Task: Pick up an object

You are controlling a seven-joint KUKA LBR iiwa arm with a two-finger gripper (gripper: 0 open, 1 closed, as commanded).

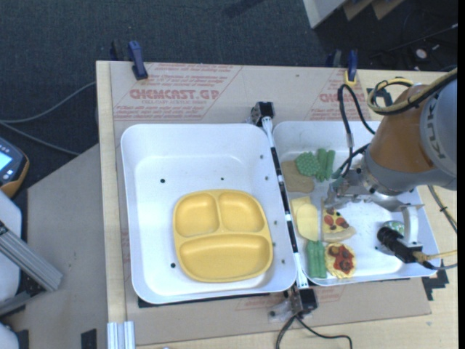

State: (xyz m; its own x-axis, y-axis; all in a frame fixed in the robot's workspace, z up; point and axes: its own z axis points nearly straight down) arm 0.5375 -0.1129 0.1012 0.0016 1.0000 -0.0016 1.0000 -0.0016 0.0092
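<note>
Camera view: desk (182,97) topped with brown board, red "CHEMCAST GP" print repeated. Left bin (145,158) holds glossy yellow three-section plate (221,235). Right bin (378,264) has toy food: knobbly green piece (316,163), pale yellow lump (307,219), pizza slices (340,259). Claw (340,193) sits right above the pile, just beside yellow lump; honestly cannot tell its state.

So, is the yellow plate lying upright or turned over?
Upright: the yellow plate in the left bin shows its three compartments facing up.
</note>
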